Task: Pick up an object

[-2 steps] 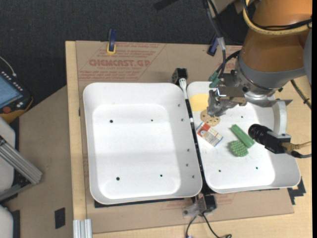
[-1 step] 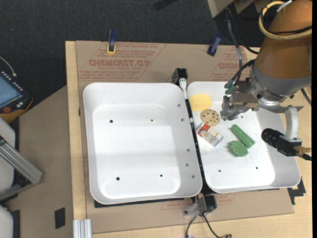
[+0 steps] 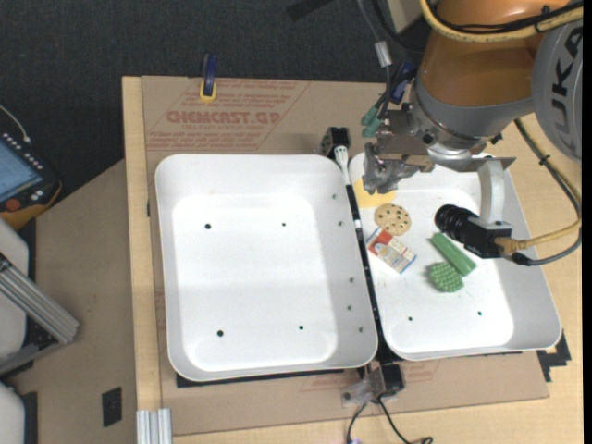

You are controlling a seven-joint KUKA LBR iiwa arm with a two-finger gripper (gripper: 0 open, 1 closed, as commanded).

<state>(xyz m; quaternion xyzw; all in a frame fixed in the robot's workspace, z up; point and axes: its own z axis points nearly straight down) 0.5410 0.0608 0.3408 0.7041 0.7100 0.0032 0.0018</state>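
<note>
Round tan perforated disc (image 3: pixel 392 216) lies just below the hand (image 3: pixel 379 181), lowered at right bin's (image 3: pixel 518 326) far-left corner; grip unclear.

Fixed above the worktop (image 3: pixel 139 248), looking down at a slant on both white bins (image 3: pixel 259 257); moderately close, arm (image 3: pixel 481 54) entering from 2 o'clock.

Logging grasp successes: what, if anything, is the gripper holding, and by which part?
Cannot be told: the gripper sits low over a yellow object at the right bin's far-left corner.

dark carpet floor (image 3: pixel 83 26), brown cardboard sheet (image 3: pixel 231 109)
</note>
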